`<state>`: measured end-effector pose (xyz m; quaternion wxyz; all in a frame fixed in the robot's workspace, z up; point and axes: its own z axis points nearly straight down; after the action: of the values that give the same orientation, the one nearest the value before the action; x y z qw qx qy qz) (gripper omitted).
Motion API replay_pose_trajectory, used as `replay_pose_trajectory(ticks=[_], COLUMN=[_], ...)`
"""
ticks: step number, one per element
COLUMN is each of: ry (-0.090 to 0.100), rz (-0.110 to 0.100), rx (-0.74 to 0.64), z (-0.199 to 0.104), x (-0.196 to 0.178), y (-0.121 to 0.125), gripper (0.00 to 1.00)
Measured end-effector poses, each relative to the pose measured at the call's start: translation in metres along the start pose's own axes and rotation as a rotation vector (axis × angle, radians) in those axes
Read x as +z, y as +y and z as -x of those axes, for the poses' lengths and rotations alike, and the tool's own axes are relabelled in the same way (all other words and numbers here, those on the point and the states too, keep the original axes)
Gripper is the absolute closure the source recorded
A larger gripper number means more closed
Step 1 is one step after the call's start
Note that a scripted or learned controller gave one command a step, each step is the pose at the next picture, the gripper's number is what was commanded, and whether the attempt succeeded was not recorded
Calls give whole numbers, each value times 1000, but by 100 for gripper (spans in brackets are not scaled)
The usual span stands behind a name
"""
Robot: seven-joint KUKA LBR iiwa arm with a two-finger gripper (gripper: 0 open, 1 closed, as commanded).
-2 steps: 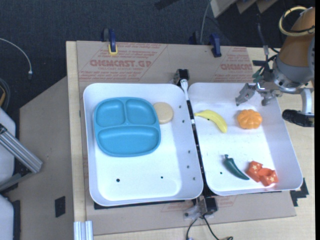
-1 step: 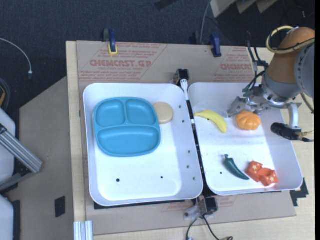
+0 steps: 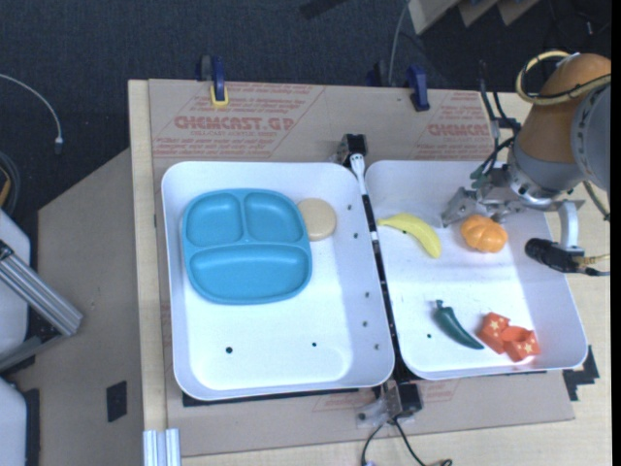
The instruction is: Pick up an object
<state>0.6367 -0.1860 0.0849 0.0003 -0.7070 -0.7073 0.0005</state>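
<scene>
Where the arm (image 3: 568, 115) comes in at the far right corner of the right bin (image 3: 553, 289), its upper part is cut off by the frame edge, and only the orange band and grey wrist show. Its gripper (image 3: 475, 205) hangs low over the far side of that bin, tilted toward the divider between the bins; the metal fingers are small and blurred against the white floor, so I cannot tell whether they are spread or closed, and nothing shows between them.

Just beside the gripper, on its near right, sits an orange fruit (image 3: 483, 234), round, with no clear long axis. A banana (image 3: 412, 232) lies near the divider, its long axis slanting from the far left toward the near right. Toward the near edge a dark green pepper (image 3: 454, 324) slants the same way, stem end farther from the edge. A red cut piece (image 3: 509, 337) rests by the near right corner.

The left bin (image 3: 262, 367) bears a blue divided plate (image 3: 247, 246) with a pale round cookie (image 3: 316, 219) touching its far right corner
</scene>
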Motion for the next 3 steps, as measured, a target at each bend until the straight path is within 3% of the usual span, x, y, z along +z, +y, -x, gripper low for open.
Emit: replay_pose_trajectory(ticks=[1,3], ry=[-1,-3], rz=[3,9], rx=[0,0], z=[0,18], x=[-11,-128], y=[1,-2], gripper=[100,100])
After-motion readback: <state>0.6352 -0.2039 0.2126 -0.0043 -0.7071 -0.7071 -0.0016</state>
